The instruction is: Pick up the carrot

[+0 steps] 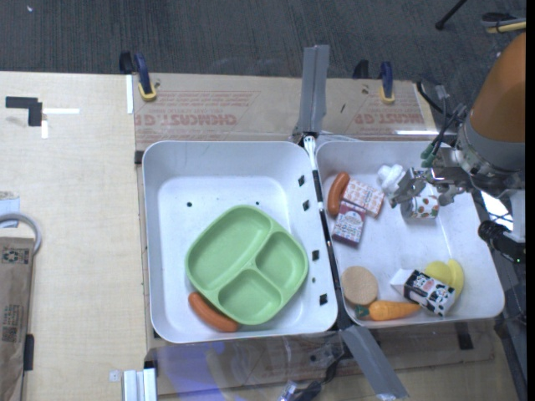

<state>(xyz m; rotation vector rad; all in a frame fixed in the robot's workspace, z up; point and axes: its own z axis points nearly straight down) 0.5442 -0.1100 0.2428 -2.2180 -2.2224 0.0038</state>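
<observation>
The fingers (415, 192) hang over the far part of the right bin (468, 249), and whether they are spread or closed I cannot tell; nothing visibly sits between them. The carrot (393, 310) lies untouched by the near wall, so picking remains.

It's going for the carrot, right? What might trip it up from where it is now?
The carrot lies at the right bin's near edge, touching a cookie and a milk carton, so the fingers may knock those or grab one instead. The gripper sits over other toys at the bin's far side, well away from it. Similar orange sausages might be mistaken for it.
</observation>
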